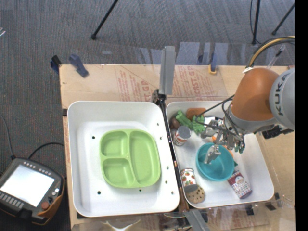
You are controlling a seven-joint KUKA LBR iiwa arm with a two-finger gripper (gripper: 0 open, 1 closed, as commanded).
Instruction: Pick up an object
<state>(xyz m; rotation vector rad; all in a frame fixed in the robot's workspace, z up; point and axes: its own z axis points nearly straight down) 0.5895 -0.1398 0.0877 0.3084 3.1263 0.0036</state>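
The claw (217, 150) hung over the teal bowl (215, 163) in the right bin (262, 153), low above its near rim. If its fingers were open or closed I could not tell, because the wrist covered them. Nothing was seen gripped, so I judged the pick was not yet made.

The bowl was the likely target, and it was a difficult one. Its wall was round and smooth, so a grip on the rim could slip, or the bowl could tip and slide to the side. A small orange thing (230, 151) lay just beside the bowl under the wrist and could be pushed or caught by mistake.

The right bin was crowded. A can (182, 135) and a green toy (191, 121) lay near the divider, another can (188, 177) and a cookie (196, 194) at the front edge, and a red packet (239, 185) just beside the bowl. There was little open room around the bowl, so a sideways move could knock them. Straight up looked the safest way.

The left bin (82, 129) held a green tray (130, 158) with free floor around it.
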